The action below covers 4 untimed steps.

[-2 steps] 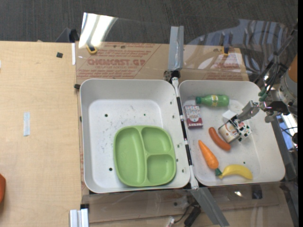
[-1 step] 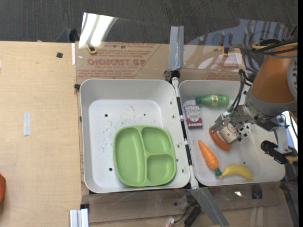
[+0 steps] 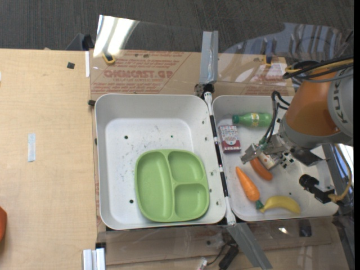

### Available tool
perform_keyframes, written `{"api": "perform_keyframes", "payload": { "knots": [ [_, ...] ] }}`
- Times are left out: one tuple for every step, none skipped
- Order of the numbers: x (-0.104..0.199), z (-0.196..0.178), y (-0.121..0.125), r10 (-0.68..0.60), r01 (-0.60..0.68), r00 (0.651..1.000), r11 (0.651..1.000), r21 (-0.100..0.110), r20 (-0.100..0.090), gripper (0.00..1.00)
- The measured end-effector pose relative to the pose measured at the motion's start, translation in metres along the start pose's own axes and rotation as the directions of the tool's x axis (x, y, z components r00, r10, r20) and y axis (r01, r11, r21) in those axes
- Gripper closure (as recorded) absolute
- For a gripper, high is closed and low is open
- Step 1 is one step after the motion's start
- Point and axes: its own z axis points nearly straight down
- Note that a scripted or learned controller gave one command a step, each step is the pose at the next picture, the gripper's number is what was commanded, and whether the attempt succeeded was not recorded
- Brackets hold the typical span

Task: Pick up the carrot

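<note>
Camera view: the carrot (image 3: pixel 247 184) lies in my right bin (image 3: pixel 315 210), its long axis running from upper left down to its green end at lower right, by the banana (image 3: pixel 282 205). My gripper (image 3: pixel 264 157) hangs just above it, touching a second orange piece (image 3: pixel 262 170); I cannot tell how it is set.

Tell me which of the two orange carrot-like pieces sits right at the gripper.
The upper-right carrot, directly under the gripper. The other carrot lies apart, lower left, nearer the banana.
</note>
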Motion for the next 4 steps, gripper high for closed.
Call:
{"api": "perform_keyframes", "payload": {
  "knots": [
    [0.016,0.017,-0.042,0.058,-0.057,0.998,0.998,0.039,-0.021,0.0],
    [0.012,0.002,-0.037,0.062,-0.061,0.998,0.998,0.023,-0.016,1.0],
    [0.014,0.009,-0.042,0.062,-0.061,0.998,0.997,0.039,-0.02,0.0],
    [0.013,0.001,-0.042,0.065,-0.064,0.998,0.997,0.04,-0.02,1.0]
  ]
}}
